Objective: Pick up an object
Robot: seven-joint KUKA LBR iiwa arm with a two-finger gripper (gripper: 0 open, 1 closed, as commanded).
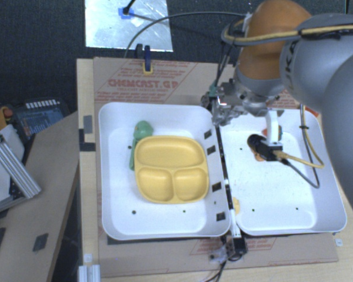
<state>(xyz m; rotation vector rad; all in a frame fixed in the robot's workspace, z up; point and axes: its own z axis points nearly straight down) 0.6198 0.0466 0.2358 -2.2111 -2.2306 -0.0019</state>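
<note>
A yellow divided plate (pixel 169 169) lies in the middle of the left bin (pixel 115 216). A green object (pixel 141 131) sticks out from under its far left corner. My gripper (pixel 222 111) hangs over the far end of the divider between the two bins, to the right of and beyond the plate, with nothing visibly held. In the right bin (pixel 282 207), a small orange piece (pixel 260 155) shows to the right of the gripper. A small yellow scrap (pixel 236 205) lies by the divider near the front.
The grey arm (pixel 323 63) with its orange band fills the upper right and overhangs the right bin. Both bins rest on a cardboard sheet (pixel 147 81). A foil square (pixel 128 15) lies beyond the bins, and a metal rail (pixel 12 163) stands at the left.
</note>
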